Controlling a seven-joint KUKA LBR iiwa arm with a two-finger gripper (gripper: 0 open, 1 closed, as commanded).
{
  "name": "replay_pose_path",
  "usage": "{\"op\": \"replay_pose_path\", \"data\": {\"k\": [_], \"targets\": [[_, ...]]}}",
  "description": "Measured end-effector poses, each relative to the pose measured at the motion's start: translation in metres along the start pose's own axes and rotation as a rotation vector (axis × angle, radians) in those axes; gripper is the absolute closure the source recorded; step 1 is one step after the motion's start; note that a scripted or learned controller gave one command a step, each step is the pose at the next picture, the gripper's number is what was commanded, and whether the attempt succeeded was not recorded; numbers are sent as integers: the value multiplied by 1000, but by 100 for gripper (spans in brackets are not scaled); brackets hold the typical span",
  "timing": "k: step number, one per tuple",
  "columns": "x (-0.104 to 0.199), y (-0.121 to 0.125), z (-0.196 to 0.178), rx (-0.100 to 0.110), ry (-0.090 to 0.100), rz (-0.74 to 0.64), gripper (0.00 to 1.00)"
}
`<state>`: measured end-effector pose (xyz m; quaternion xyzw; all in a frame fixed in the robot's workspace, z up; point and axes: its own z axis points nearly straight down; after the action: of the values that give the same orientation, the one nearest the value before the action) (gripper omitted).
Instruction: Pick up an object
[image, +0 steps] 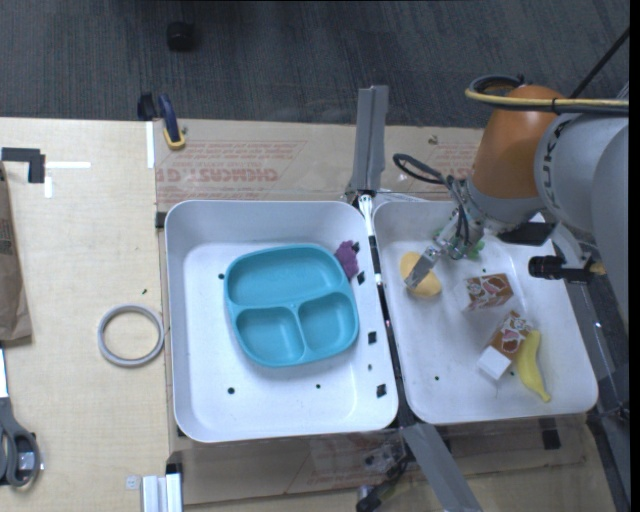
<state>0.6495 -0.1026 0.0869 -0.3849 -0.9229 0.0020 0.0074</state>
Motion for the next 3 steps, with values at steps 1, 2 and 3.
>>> {"op": "replay_pose_path", "data": {"k": [1,2,3], "targets": [[-2,1,-7,-5,-6,0,100],[-41,-51,-58,-8,-14,-135,100],[-42,-105,-27,-15,-33,-332,100]]}}
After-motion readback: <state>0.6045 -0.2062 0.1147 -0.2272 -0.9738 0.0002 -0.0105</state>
